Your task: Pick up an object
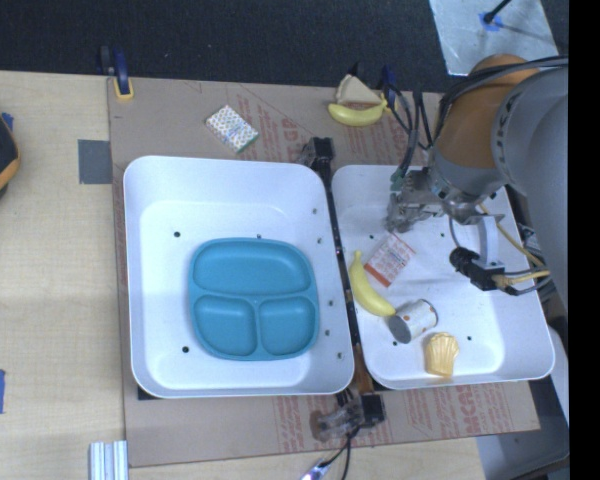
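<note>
The right bin [515,358] holds a yellow banana [369,288], a red-and-white packet [389,258], a small metal cup lying on its side [413,319] and a pale yellow ridged piece [441,354]. My gripper [404,213] hangs low over the far left part of this bin, just above the packet's upper edge. Nothing shows between the fingers.
The left bin [150,268] carries a blue divided plate [252,297]. Outside the bins, a second banana with a wedge [357,105] and a patterned square packet [231,127] lie on the cardboard at the back. The arm's grey body and cables cover the bin's far right.
</note>
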You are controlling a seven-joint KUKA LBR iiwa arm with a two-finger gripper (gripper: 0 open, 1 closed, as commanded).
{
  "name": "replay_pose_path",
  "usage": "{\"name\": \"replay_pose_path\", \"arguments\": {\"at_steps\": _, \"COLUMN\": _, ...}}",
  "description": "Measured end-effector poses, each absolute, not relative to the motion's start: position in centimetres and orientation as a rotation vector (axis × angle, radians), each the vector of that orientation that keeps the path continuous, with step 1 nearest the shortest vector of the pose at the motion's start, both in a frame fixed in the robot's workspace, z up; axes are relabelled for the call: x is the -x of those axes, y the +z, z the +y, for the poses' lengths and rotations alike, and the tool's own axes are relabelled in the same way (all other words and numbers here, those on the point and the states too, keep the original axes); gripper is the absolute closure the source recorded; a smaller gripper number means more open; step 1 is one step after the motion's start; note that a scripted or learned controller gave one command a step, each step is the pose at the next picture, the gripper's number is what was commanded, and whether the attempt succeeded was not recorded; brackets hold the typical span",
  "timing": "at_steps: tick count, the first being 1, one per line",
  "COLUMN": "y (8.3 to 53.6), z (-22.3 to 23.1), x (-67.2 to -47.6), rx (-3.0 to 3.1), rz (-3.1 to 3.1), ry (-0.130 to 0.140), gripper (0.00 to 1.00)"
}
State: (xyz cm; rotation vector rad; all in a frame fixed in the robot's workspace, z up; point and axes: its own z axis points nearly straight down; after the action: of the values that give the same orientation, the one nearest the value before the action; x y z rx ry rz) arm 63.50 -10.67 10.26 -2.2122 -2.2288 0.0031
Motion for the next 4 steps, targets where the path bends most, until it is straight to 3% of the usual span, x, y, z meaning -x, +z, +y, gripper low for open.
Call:
{"name": "replay_pose_path", "arguments": {"at_steps": 1, "y": 10.3, "z": -10.7, "x": -63.5, "rx": 2.212, "rz": -2.229, "ry": 0.003, "gripper": 0.0}}
{"name": "replay_pose_path", "arguments": {"at_steps": 2, "y": 9.1, "z": -10.7, "x": -58.9, "rx": 2.214, "rz": -2.225, "ry": 0.006, "gripper": 0.0}}
{"name": "replay_pose_path", "arguments": {"at_steps": 3, "y": 9.1, "z": -12.6, "x": -55.6, "rx": 2.215, "rz": -2.225, "ry": 0.006, "gripper": 0.0}}
{"name": "replay_pose_path", "arguments": {"at_steps": 4, "y": 9.1, "z": -13.5, "x": -47.5, "rx": 2.214, "rz": -2.224, "ry": 0.004, "gripper": 0.0}}
